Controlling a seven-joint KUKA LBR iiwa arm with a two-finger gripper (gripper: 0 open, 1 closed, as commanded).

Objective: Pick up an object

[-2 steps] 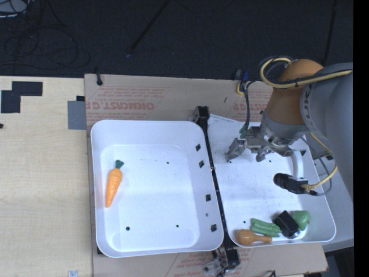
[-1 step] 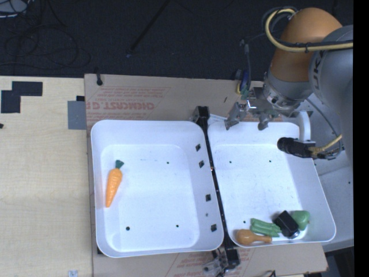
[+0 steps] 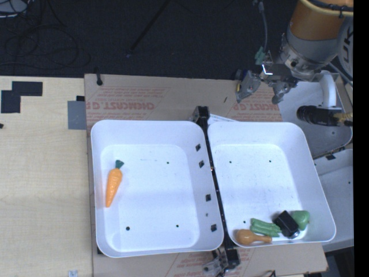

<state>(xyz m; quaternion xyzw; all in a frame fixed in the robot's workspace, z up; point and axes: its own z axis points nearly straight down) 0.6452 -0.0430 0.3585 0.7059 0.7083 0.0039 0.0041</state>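
Carrot (image 3: 113, 183) lies in the left bin (image 3: 147, 133), far left of and well below the end effector (image 3: 262, 90) in view. Right bin (image 3: 259, 133) holds a green pod (image 3: 265, 227), an orange-tan pear shape (image 3: 252, 237), a black block (image 3: 286, 223) and a green piece (image 3: 301, 217), clustered in its near corner, below the end effector. End effector hangs over the desk (image 3: 40, 166) past the right bin's far rim, fingers apart, holding nothing.
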